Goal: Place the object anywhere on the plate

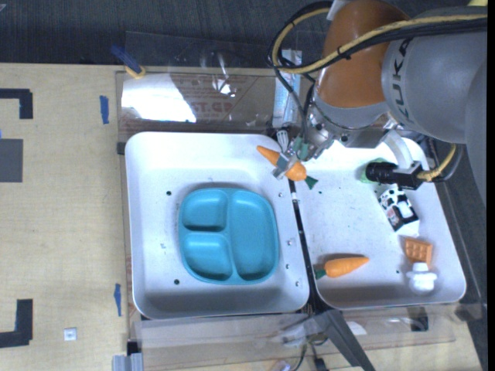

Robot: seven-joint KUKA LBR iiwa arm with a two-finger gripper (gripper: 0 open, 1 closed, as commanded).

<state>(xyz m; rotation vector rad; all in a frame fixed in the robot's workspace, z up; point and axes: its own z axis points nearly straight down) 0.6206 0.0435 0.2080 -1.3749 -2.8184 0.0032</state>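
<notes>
Two fingers of the gripper [289, 159] were drawn narrow around a toy carrot [297, 171], gripping it about mid-length so that its pointed tip stuck out toward the left bin [155, 176] and its green top toward the right bin [348, 207]. The carrot was right over the seam where the two bins' rims met, near their far edge and well apart from the blue divided plate [230, 234], which lay in the middle of the left bin. In the right bin a second carrot [346, 266] lay on its side near the front rim, its tip pointing right. Along that bin's right side were a small black-and-white toy [397, 207], an orange waffle-patterned piece [418, 249] and a small white thing [422, 279] too blurred to name. Both bins were white and shallow, and the right one's floor was flecked with dark specks. They rested on a pale wooden bench [54, 230] marked with black tape corners [23, 103] and short strips of blue tape [104, 108]. A clear sheet [193, 91] behind the left bin caught a bright glare, and dark flooring lay beyond the bench. The grey arm [433, 68] came in from the upper right, its orange band [360, 52] above the wrist, with the gripper angled down and left toward the bins' divide.
</notes>
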